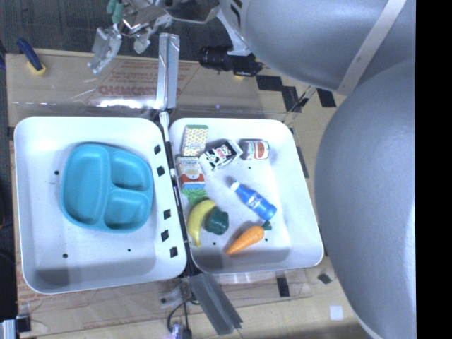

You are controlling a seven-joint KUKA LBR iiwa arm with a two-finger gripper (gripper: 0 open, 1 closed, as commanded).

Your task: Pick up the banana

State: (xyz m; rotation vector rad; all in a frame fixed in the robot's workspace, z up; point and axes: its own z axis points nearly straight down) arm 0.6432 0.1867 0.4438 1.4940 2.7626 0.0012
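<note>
The banana [198, 220] lies in the right-hand bin [300, 189], hard against the wall it shares with the left bin, curving down toward the near edge, with nothing gripping it. The claw [123, 32] hangs well away at the top of the view, beyond both bins and above the far strip of the bench [70, 83]; its pale fingers appear spread apart and nothing sits between them. That height and distance read as a waiting or approach pose, so I judge the pick as not yet begun. The grey arm [332, 27] sweeps in from the right and looms over that side.

Working outward from the claw: below it a clear plastic sheet carries faint reddish lettering (too washed out to read with confidence). A blue and yellow object [30, 55] rests at the far left of the bench. The left bin [28, 189] holds a blue divided tray [107, 188], set flat in the middle.

The right bin is crowded, which probably explains why the banana is pushed to the edge. A dark green object [216, 222] touches its right side, and an orange carrot [246, 239] lies just beyond. Above the banana stands a small carton [191, 174] with red and green print, then a box [195, 139] with a yellow patterned face; neither label is legible. A black-and-white carton [219, 154], a red-labelled can [255, 150] and a blue bottle [253, 200] fill the rest. The wall and the green neighbour leave little room for fingers, I think.
</note>
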